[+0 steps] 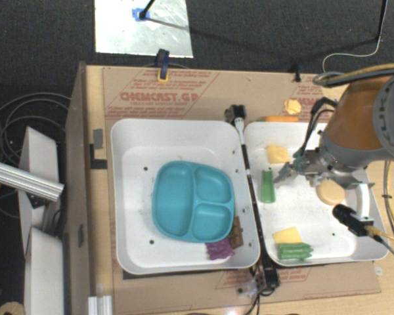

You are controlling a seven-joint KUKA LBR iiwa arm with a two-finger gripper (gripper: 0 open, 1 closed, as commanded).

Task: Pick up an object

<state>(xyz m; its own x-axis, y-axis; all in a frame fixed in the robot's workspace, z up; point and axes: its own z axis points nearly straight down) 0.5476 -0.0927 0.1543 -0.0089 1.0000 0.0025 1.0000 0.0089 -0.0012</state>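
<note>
Right white bin, arm reaching over it, hand low above green stick, grip state unclear.

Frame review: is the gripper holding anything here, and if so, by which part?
Cannot be told. The gripper hangs over the right bin, near the green stick and a yellow piece, but nothing is visibly between its fingers.

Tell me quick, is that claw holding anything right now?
Claw: cannot be told if open or closed; nothing visibly held, hovering over the right shallow white bin.

Green stick lying flat, lengthwise, near right bin's left wall.
</note>
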